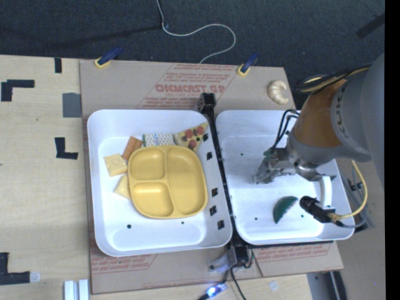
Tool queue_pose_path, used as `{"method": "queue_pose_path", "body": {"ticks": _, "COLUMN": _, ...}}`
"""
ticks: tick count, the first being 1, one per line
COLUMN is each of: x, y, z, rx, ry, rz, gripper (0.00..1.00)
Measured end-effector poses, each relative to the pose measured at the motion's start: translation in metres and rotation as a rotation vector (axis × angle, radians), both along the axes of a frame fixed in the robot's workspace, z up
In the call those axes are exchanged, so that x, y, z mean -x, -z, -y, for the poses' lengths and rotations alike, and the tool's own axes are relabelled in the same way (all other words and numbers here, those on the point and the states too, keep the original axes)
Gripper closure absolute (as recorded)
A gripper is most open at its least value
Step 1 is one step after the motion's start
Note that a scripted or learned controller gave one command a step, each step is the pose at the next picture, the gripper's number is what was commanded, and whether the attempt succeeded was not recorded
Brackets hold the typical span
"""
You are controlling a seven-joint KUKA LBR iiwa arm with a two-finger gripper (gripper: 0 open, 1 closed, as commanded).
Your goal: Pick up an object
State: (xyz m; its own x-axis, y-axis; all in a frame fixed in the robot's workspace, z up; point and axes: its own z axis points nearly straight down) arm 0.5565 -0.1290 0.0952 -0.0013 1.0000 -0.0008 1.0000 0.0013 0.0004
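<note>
The nearest candidate for the pick is the small dark green, leaf-shaped piece (285, 208) lying flat on the floor of the right-hand shallow white bin (250, 230), in the lower right of the frame. The claw (265, 172) sits just above and to the left of it in the picture, over bare bin floor, apart from the piece. To do this step well, my judgement is that the claw should shift toward the lower right until it is centred over the green piece, turn so its fingers straddle the narrow width instead of the long curve, and come down close to the bin floor before squeezing, because so thin and flat a thing gives little to grip (a shallow pinch would likely slide off it). The bin's near wall is close by, so the approach wants to come straight down, not at a slant.

Whether the fingers are spread or pressed together I cannot tell; the claw is a small grey tangle at this angle, and nothing is visibly between its tips.

The grey arm (350, 114) enters from the right edge of the frame, its orange band (317, 119) above the wrist, and bends down and leftward so that the wrist points into the middle of the right bin. A black-tipped cable fitting (312, 206) hangs beside the green piece.

The left-hand white bin (103, 230) holds a yellow divided plastic plate (167, 181) and a few tan and patterned pieces tucked around its upper left, well apart from the claw.
</note>
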Motion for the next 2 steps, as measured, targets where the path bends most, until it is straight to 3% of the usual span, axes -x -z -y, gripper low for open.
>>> {"method": "queue_pose_path", "body": {"ticks": 2, "x": -0.004, "y": -0.097, "z": 0.008, "rx": 0.0, "ry": 0.0, "rz": 0.004, "gripper": 1.0}}
